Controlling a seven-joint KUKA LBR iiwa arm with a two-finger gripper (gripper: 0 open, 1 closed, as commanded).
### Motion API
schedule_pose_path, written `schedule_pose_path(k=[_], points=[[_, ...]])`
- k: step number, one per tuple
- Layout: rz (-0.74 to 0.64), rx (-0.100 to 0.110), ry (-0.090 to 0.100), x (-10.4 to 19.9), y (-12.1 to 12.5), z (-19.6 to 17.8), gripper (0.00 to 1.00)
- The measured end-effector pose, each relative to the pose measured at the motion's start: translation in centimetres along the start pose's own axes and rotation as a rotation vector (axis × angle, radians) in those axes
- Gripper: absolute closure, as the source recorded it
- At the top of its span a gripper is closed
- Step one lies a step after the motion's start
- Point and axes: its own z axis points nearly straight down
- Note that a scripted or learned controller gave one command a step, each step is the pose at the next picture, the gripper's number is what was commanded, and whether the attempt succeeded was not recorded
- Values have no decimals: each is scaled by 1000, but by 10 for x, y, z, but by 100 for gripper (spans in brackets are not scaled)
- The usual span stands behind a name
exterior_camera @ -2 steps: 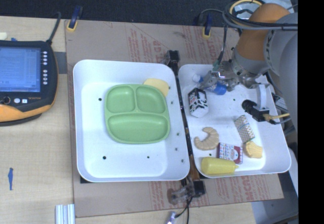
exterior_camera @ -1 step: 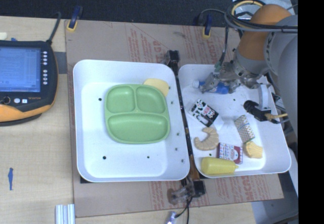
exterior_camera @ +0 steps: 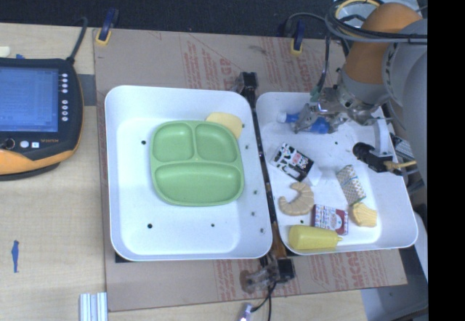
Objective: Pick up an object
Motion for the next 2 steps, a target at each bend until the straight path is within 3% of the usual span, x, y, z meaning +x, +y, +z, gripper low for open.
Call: schedule_pose_path(k=[1,2], points=[[2,-9,1,78,-33,-91,100],[2,-7,0,77,-34,-90,0]])
